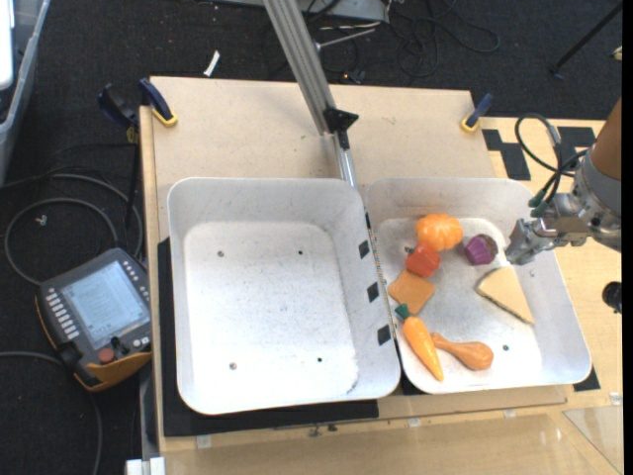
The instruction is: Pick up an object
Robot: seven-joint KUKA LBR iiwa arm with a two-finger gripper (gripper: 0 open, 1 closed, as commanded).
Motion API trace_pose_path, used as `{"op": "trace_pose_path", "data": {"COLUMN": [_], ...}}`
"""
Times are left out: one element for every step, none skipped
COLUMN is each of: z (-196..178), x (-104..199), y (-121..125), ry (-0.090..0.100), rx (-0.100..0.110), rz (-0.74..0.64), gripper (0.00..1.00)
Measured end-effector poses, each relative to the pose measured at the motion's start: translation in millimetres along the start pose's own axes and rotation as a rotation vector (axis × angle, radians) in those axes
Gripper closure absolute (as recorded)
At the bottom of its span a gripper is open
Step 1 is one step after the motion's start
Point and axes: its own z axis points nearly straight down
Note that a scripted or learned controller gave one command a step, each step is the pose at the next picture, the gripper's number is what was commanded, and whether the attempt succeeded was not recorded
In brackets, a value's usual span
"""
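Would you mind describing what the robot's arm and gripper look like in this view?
The arm enters from the right edge as a thick, rounded grey body, with an orange-brown patch at the upper right edge. The gripper at its end is a small, blocky assembly of bare grey metal. A black cable loops beside the wrist. No lettering or other markings can be made out.

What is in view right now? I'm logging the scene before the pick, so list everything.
bins: two, white, side by side on the bench
orange fruit: one, orange, right bin, top
red piece: one, red, below the orange fruit
purple piece: one, purple, right of the orange fruit
square block: one, orange-tan, right bin's left side
wedge: one, pale yellow, right side
carrot: one, orange, bottom left
drumstick: one, orange-brown, beside the carrot
handheld controller: one, grey-orange, floor left
pincer: one, grey, above the right bin's right side
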Motion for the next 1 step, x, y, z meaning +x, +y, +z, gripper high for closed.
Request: {"op": "trace_pose_path", "data": {"z": [12.1], "x": [45.8], "y": [23.9], "ry": [0.001], "rx": [0.002], "rz": [0.0], "gripper": [1.0]}}
